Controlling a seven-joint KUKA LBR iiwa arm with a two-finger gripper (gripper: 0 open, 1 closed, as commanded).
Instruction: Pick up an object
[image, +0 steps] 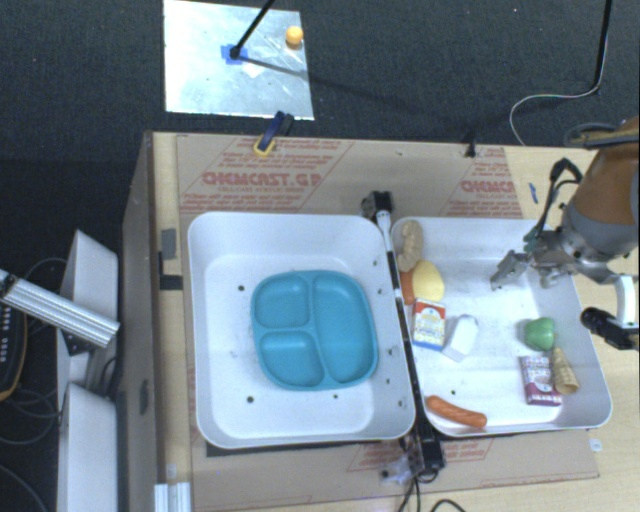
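Camera view: "CHEMCAST GP" lettering (262, 180) on bench board, pincer (527, 264) splayed open, nothing held.

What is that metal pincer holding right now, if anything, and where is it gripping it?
Nothing. The pincer hangs over bare floor at the back of the right bin, with nothing between its fingers. The green ball and the other items lie apart from it.

Robotics lab test cell, not a home. Bench (330, 165) topped with protective sheeting printed "CHEMCAST GP", two white bins (215, 260) butted side by side on it. Dark carpet floor (80, 90) around it, loose cable (560, 95) past the bench's far right corner. Aluminium extrusion rail (60, 308) off the left edge (rig framing, looks like). Metal plate (235, 60) on the floor beyond the far edge.
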